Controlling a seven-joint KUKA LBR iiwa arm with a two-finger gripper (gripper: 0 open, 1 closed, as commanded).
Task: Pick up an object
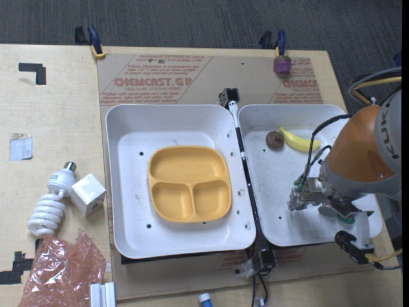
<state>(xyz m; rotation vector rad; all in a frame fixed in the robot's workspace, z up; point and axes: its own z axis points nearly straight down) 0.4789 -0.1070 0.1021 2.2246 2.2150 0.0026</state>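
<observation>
A yellow banana (296,140) lies at the back of the right bin (275,226), and a small brown round object (275,139) sits just to its left. My gripper (296,199) reaches down into the middle of the right bin, close to the floor and well in front of both items. I see nothing held at its tip. The arm's orange band (359,147) hangs over the right side of this bin and hides what lies beneath it.
The left bin (124,171) holds a yellow divided plate (190,183). On the bench to the left are a spiral light bulb (51,203), a white cube (88,194) and a crumpled pink bag (61,274). A purple item (282,64) sits behind the bins.
</observation>
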